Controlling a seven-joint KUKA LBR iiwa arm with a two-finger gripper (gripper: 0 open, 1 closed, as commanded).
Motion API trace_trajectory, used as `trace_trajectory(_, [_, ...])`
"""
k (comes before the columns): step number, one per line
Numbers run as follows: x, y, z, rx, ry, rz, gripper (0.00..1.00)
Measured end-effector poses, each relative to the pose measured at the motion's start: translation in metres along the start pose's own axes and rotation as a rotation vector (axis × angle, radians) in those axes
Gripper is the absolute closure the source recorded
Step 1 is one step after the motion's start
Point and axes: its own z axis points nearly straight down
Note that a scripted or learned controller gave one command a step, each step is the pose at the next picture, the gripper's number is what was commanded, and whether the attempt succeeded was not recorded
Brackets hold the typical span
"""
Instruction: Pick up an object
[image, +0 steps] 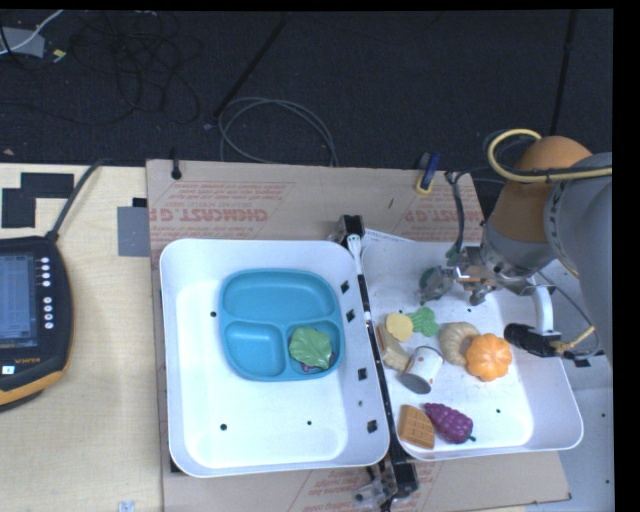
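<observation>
Tool over the back of the right bin, toys clustered just in front of it.

The tool (447, 280) hangs low near the far wall of the right bin (555, 420); whether it is wide or narrow cannot be told, and nothing shows between its tips. Nearest to it lie a green leafy piece (425, 321) and a yellow round piece (399, 326), with a beige bagel (458, 341) touching an orange pumpkin (488, 357) beside them. A small white cup (423, 366) lies tipped nearby. Toward the front wall sit a waffle (416, 426) and purple grapes (449, 422), close together. In the left bin (190, 400), a blue divided plate (270, 320) holds a lettuce leaf (311, 346) in its right compartment.
</observation>
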Motion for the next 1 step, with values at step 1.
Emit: trace_trajectory(1, [0.0504, -0.0720, 0.0015, 0.010, 0.006, -0.001, 0.00])
